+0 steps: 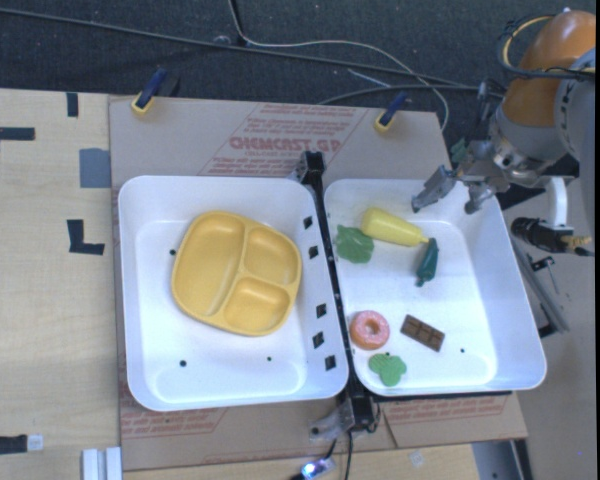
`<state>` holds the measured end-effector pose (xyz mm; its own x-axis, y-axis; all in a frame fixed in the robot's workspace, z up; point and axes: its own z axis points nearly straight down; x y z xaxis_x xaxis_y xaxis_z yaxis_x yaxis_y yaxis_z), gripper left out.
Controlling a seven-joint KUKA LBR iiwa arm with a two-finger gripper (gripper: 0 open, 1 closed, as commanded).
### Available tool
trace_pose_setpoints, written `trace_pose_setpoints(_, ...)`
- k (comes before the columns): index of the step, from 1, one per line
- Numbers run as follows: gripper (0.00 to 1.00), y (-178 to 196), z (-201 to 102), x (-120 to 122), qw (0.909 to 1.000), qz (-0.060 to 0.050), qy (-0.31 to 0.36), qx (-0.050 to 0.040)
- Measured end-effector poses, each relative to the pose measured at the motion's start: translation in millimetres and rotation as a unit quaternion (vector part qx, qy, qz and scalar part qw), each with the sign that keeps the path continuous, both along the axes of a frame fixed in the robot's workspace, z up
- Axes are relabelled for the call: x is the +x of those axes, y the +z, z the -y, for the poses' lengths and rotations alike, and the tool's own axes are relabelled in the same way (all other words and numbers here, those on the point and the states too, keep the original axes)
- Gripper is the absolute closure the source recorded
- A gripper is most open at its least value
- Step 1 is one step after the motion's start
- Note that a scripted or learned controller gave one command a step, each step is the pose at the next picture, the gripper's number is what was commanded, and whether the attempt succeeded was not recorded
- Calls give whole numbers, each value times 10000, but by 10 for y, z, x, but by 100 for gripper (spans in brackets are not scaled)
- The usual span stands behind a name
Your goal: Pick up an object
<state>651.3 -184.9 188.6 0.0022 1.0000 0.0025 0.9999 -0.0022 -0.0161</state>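
Camera view: arm (545, 78) bent over right bin (500, 268); pincer (448, 196) spread, empty.

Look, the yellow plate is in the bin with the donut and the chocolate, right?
Not quite. The camera view shows the yellow plate alone in the left bin. The donut and the chocolate lie in the right bin.

The divided plate (238, 272) lies in the left bin (140, 298); right of it, the right bin (510, 298) holds a doughnut (369, 329) and chocolate bar (422, 333).
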Motion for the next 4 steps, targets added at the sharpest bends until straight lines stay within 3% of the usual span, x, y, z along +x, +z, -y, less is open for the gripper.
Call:
trace_pose_setpoints(1, 0, 99, -5, 35, 10000, 75, 19, -14)
trace_pose_setpoints(2, 0, -527, -38, 81, 10000, 56, 24, -15)
trace_pose_setpoints(3, 0, -780, -29, 154, 9998, 203, 22, -46)
trace_pose_setpoints(4, 100, -688, -57, 168, 9998, 217, 30, -29)
